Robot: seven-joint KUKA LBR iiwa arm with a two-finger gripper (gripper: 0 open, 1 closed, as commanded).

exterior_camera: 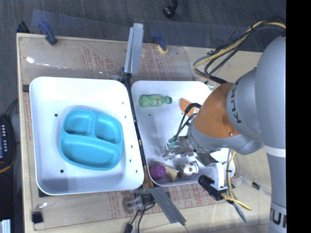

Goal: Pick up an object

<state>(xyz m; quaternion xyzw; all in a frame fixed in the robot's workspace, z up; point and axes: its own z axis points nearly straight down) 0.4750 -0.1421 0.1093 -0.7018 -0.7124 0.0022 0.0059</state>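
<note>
Grey arm (252, 106) reaches into the right bin (160, 125). Its gripper (176, 148) hangs near a purple ball (157, 171); its grasp can't be told.

- A translucent green plastic bottle (154, 100) is lying on its side near the far wall of the right-hand white bin (146, 130).
- A purple rounded object (157, 171) is sitting in that bin's near left corner.
- A small tan cone-shaped piece (172, 173) is lying just beside it.
- A small white-and-brown object (189, 169) is resting near the cone.
- An orange object (185, 104) is partly showing beside the arm.
</note>
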